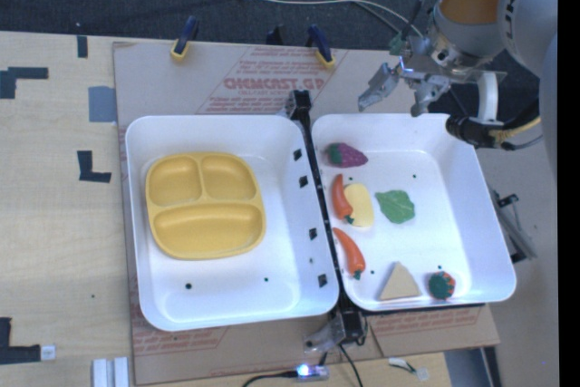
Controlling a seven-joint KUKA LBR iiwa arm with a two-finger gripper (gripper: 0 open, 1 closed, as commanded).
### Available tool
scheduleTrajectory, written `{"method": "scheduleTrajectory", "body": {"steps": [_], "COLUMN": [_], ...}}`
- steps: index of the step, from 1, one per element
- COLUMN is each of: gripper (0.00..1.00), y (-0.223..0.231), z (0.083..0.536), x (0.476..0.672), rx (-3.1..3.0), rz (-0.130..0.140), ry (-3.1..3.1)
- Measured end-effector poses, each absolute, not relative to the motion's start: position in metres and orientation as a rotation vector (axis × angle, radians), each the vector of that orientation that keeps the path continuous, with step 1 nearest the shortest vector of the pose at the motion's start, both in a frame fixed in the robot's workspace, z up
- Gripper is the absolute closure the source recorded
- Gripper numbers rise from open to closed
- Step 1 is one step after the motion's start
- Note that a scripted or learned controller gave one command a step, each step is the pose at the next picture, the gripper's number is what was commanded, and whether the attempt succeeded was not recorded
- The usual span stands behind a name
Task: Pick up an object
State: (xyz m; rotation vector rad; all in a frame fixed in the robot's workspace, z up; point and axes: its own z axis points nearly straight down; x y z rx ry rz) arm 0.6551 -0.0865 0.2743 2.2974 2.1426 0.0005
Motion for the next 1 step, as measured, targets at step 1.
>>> {"method": "scheduleTrajectory", "body": {"steps": [1], "gripper": [0.00], "y": [-0.0536], "z": [0.3925], "x": [0.6542], "rx": [2.213], "rz": [0.012], "ry": [2.220]}}
